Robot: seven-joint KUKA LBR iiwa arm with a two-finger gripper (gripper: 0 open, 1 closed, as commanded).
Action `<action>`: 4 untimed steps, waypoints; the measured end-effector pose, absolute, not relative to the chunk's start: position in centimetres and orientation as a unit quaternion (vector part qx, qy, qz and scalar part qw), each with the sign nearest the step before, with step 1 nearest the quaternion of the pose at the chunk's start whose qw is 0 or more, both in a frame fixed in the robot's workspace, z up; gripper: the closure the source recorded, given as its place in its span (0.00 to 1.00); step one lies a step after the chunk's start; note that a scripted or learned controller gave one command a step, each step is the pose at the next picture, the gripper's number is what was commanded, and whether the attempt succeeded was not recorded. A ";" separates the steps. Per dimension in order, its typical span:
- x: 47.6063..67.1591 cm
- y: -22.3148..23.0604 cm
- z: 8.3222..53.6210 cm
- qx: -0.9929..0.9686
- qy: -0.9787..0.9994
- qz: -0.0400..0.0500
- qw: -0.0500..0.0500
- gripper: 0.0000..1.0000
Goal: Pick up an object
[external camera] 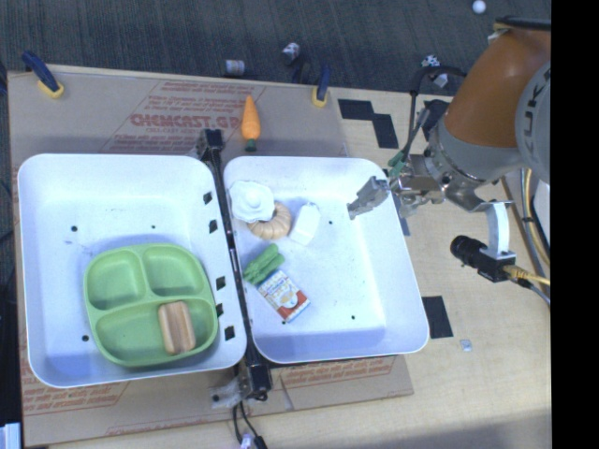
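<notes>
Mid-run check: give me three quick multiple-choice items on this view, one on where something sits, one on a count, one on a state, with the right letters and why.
1. Where does the brown hot-dog-like piece lie?
A. In the right bin
B. In the green tray's front compartment
C. On the cardboard beside the carrot

2. How many compartments does the green tray have?
A. Two
B. Three
C. Five

3. Where does the gripper stand in relation to the right bin?
A. Over its right rim, apart from the items
B. Pressed onto the carton
C. Down inside the left bin

Answers: 1 B, the piece rests in the tray's wide front section in the left bin. 2 B, two small sections at the back and one wide at the front. 3 A, the jaws sit by the right wall, off the cluster of items.
</notes>
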State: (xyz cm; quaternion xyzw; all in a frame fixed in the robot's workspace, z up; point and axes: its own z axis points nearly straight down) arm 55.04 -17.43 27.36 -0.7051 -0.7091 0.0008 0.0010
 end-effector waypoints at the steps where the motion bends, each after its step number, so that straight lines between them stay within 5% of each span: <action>1: 50.5 -15.6 11.4 -0.705 -0.709 0.001 0.001 0.00; 2: 55.1 -15.8 10.2 -0.705 -0.710 0.001 0.001 0.00; 3: 47.9 -16.6 9.6 -0.705 -0.710 0.001 0.002 0.00; 4: 60.6 -17.1 9.2 -0.705 -0.709 0.000 0.001 0.00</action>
